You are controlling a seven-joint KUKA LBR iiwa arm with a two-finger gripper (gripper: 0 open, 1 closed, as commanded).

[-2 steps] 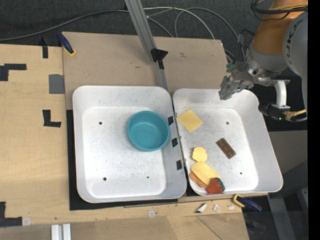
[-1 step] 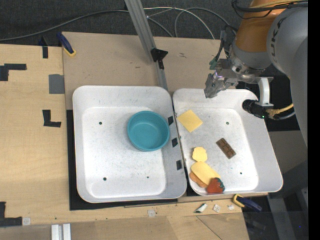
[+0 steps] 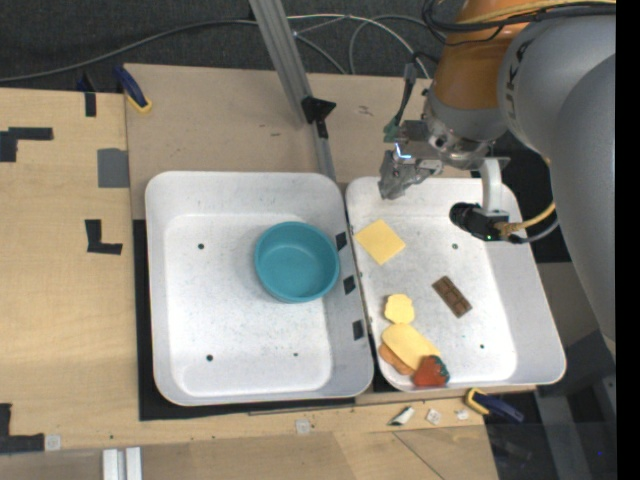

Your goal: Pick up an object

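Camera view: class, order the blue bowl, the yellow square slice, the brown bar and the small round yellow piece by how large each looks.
1. blue bowl, clearly largest.
2. yellow square slice.
3 and 4. brown bar and small round yellow piece look alike in size, so I won't rank them.

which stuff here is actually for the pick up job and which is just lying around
For the job:
- hand, over the far edge of the right bin
- yellow square slice
- brown bar
- small yellow piece
- yellow, orange and red pile
- teal bowl in the left bin

Just lying about:
- black tape marks
- clamps
- cables
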